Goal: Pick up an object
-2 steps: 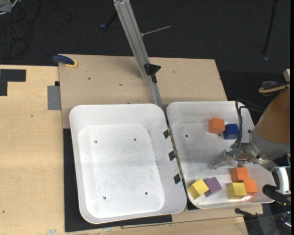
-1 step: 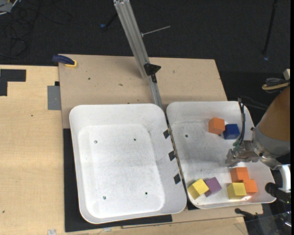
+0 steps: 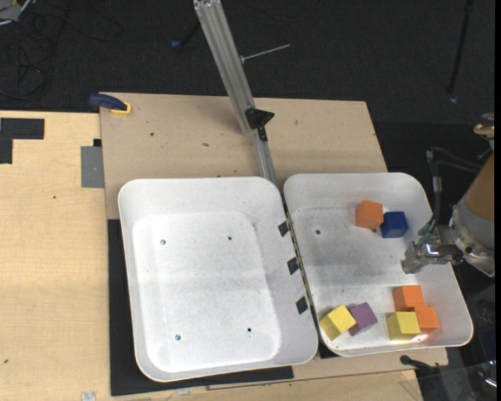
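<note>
The right bin [image 3: 342, 192] holds several small blocks. An orange block [image 3: 368, 215] and a blue block [image 3: 393, 224] sit together near its far right. At the front lie a yellow block [image 3: 338, 320] beside a purple one [image 3: 363, 315], and further right another yellow block [image 3: 402, 325] with two orange blocks [image 3: 409, 296] [image 3: 427, 318] against it. My gripper [image 3: 415, 257] hangs at the bin's right side, between the blue block and the front orange blocks, with nothing visibly held.
The left bin [image 3: 150, 203] lies beside the right one, joined by black clips [image 3: 290, 264]. An aluminium rail [image 3: 230, 65] slants up behind the bins. A blue and yellow clamp [image 3: 110, 103] sits at the bench's back left corner.
</note>
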{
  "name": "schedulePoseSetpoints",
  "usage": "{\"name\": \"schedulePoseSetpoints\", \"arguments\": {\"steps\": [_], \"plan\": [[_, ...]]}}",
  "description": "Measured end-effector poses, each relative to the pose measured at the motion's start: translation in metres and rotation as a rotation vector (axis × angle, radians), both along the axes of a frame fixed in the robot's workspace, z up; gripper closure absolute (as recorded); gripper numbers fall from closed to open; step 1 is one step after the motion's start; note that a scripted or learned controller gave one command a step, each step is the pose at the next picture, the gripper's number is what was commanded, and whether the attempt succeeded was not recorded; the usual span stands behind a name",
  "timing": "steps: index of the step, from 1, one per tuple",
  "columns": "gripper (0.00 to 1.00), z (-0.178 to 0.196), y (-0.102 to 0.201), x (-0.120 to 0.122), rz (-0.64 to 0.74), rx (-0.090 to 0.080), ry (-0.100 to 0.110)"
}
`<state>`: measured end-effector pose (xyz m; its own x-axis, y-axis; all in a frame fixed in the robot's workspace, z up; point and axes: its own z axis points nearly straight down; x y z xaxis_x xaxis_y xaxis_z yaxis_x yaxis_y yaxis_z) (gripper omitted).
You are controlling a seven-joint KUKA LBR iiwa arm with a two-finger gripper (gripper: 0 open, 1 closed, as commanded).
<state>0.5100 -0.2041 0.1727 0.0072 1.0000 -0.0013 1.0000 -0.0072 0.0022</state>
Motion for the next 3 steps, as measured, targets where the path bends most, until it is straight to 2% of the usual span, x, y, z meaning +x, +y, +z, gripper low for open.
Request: {"name": "schedulePoseSetpoints", "arguments": {"steps": [1, 2, 3], "plan": [[1.00, 0.062, 0.002, 0.005, 0.008, 0.000, -0.003], [1.00, 0.065, 0.002, 0.005, 0.010, 0.002, 0.004], [1.00, 0.068, 0.051, 0.017, 0.012, 0.004, 0.004]]}}
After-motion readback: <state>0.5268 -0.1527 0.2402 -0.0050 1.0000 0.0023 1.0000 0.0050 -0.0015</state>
